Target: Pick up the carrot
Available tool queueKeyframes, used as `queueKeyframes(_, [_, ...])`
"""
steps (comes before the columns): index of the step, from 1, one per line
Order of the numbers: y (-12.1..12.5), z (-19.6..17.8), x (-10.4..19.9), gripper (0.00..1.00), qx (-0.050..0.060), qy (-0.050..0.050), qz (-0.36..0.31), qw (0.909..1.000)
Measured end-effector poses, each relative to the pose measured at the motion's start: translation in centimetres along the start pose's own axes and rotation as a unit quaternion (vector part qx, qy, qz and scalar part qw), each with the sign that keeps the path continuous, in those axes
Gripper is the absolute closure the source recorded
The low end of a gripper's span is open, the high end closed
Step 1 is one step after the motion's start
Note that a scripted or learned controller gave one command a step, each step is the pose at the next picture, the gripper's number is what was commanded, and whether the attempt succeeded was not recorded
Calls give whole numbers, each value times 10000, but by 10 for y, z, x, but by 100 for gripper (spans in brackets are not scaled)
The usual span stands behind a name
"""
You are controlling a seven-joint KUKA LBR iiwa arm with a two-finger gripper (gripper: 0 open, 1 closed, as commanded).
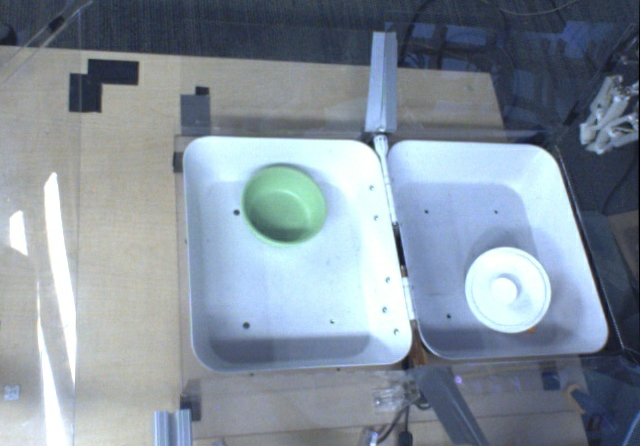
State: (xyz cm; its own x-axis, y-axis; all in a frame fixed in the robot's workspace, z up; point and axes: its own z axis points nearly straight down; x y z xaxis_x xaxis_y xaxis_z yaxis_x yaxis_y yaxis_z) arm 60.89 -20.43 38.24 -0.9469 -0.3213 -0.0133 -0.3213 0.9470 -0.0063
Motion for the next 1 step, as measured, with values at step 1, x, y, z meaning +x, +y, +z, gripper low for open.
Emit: queueKeyframes(1, [7, -4, 21, 100, 1, -5, -2044, 9789])
